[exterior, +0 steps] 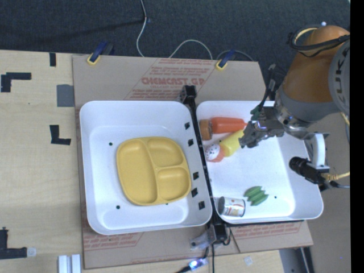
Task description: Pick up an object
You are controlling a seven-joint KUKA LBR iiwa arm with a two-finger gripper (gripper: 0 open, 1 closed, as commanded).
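Observation:
The right bin (284, 178) holds an orange carrot-like piece (226, 124) near its top left, a yellow bottle (228, 144) with a red and white cap (214, 152) just below it, a green pea pod (256, 195) and a small tin can (232, 207) at the bottom left. My gripper (251, 136) hangs over the right bin, right beside the yellow bottle's upper end. Whether it touches the bottle I cannot tell.
A yellow divided plate (152, 170) lies in the left bin (102, 129). A black divider (196, 152) runs between the two bins. The arm's grey and orange body (313, 78) covers the right bin's upper right corner. A black fitting (304, 168) overhangs its right rim.

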